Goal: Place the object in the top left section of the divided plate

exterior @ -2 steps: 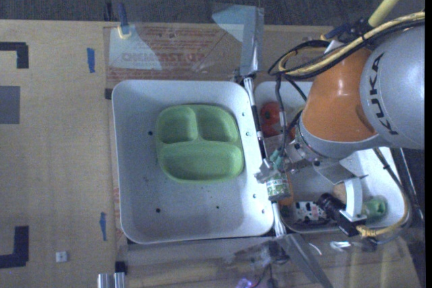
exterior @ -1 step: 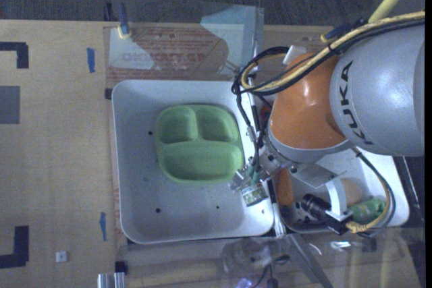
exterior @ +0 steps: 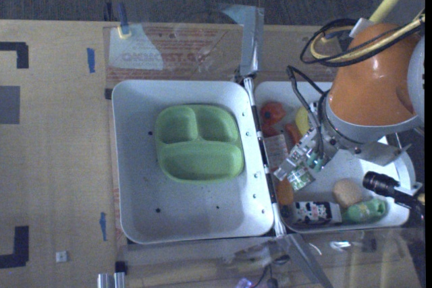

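Note:
A green divided plate (exterior: 200,143) lies in the left white bin (exterior: 135,165), with two small sections along its far side and one wide section nearer me. The gripper (exterior: 299,165) hangs low over the left part of the right bin (exterior: 398,212), below the orange wrist band. It is above a cluster of items: a red piece (exterior: 272,114), a yellow piece (exterior: 301,119), a small flat packet (exterior: 275,148) and an orange carrot-like piece (exterior: 285,193). I see nothing clearly between its tips. The arm hides much of the right bin.
Along the right bin's near wall lie a black-and-white carton (exterior: 314,212), a green bottle (exterior: 365,210) and a tan rounded lump (exterior: 347,191). The ridge between the bins (exterior: 260,145) separates the gripper from the plate. A clear plastic sheet (exterior: 175,47) lies behind the left bin.

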`<state>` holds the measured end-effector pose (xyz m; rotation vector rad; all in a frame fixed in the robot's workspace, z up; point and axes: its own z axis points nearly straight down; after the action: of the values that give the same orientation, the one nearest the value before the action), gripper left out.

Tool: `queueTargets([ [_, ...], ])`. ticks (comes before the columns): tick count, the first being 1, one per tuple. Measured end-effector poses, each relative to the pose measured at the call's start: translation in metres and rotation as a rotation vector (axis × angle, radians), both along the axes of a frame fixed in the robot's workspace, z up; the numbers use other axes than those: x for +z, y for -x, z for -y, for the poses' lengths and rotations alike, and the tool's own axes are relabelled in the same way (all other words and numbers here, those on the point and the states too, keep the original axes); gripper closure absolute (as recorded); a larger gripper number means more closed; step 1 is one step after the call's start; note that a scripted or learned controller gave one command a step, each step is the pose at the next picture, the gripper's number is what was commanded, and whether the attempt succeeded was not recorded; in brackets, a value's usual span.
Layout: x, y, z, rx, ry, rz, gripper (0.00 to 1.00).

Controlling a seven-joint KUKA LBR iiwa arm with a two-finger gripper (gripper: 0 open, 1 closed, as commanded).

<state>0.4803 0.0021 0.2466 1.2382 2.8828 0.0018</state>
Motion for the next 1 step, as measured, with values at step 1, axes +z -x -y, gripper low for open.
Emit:
queueTargets([
  [1,-0.0181,-0.0036,-0.0491,0.38,-0.001,-0.004,1.0],
])
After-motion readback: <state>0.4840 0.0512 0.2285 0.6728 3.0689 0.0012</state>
